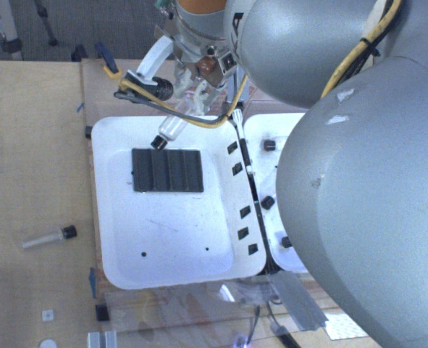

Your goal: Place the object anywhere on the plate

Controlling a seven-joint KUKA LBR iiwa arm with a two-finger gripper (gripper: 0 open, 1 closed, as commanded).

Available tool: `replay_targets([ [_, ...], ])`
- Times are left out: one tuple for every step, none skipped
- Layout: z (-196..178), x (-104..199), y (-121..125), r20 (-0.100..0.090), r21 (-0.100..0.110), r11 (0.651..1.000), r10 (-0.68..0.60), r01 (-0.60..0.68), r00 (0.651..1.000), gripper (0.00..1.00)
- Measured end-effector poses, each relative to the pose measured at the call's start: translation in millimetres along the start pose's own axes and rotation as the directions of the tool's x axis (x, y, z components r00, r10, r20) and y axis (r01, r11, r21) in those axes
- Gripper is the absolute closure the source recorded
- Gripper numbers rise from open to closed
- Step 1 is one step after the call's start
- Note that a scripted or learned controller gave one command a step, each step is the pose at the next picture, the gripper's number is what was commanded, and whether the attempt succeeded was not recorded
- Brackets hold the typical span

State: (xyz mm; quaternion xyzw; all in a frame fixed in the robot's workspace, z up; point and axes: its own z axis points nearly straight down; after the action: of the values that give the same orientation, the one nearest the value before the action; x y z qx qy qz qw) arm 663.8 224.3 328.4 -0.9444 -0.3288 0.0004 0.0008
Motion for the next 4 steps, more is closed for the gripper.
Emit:
replay_targets([
  [-13, -19, -17, 0.004, 0.002, 0.896, -0.445, 0.445, 0.896, 1.00],
  [-46, 2, 2, -0.003, -0.002, 0.998, 0.067, -0.067, 0.998, 1.00],
  [-11, -26, -19, -0.002, -0.001, 0.891, 0.454, -0.454, 0.891, 1.00],
  [-11, -26, -19, -0.002, -0.002, 0.891, 0.454, -0.454, 0.891, 0.00],
])
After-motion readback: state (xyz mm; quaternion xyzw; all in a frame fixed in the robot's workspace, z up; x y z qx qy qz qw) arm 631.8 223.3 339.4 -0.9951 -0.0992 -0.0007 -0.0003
